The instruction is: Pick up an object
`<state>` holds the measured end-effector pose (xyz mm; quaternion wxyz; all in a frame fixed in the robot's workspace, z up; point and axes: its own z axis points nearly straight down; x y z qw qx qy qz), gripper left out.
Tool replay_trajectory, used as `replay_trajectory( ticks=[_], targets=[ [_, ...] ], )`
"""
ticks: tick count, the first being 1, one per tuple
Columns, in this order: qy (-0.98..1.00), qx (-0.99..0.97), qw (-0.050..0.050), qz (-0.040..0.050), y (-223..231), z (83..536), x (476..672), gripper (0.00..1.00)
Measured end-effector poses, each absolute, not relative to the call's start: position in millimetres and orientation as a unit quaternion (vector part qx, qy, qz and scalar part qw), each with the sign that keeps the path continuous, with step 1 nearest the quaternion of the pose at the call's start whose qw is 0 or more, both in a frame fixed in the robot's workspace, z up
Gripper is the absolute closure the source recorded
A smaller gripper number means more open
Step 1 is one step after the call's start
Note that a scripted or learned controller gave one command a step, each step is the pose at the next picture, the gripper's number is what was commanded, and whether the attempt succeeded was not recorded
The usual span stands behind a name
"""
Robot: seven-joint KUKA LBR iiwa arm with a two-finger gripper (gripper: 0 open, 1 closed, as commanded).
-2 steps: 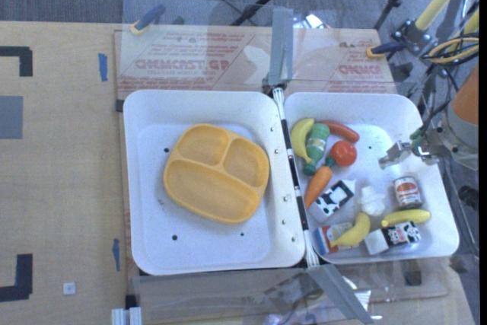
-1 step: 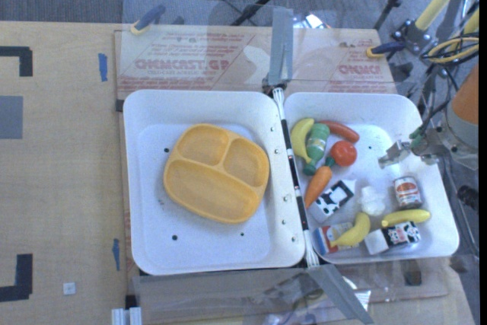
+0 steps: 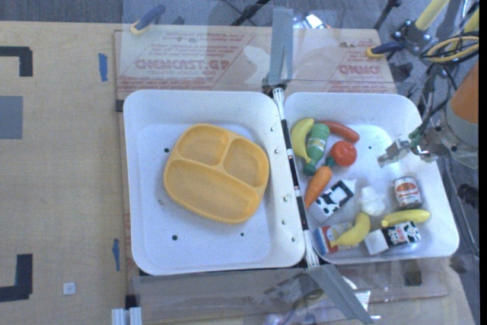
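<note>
from where i sit, my silver metal two-finger claw (image 3: 396, 151) hangs at the right side of the right-hand shallow white plastic bin (image 3: 437, 186), over bare floor near the wall; nothing sits between its tips, and whether they are apart or together i cannot tell at this angle. i judge it is parked there because that gap gives a clear way down before choosing a piece.

nearest to it, just below, is a small round tin with a red and white label (image 3: 407, 192), upright, hard and smooth, probably slippery across its curve. below that lies a short yellow plastic banana (image 3: 405, 218) touching a black-and-white cow-patterned carton (image 3: 401, 234). further left are a second cow-patterned carton (image 3: 334, 199), an orange plastic carrot (image 3: 317, 186) lying at a slant, a glossy red plastic tomato (image 3: 344, 154), a green bottle-shaped toy (image 3: 316, 142) and a curved yellow banana (image 3: 302, 138) against the left wall. these crowd together, so i think fingers would foul neighbours there.

the left white bin (image 3: 144, 186) bears a yellow moulded tray with three compartments (image 3: 217, 172), flat and wide, a poor fit for this claw.
</note>
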<state>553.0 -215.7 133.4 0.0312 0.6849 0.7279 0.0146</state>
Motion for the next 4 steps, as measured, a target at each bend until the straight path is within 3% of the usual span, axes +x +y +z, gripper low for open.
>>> replay_trajectory(
  ticks=[3, 4],
  targets=[
    [0.725, 0.688, 0.029, 0.0137, -216.9, 132.0, 545.4, 0.0],
    [0.698, 0.716, -0.001, -0.0006, -192.6, 230.4, 504.5, 0.0]
  ],
)
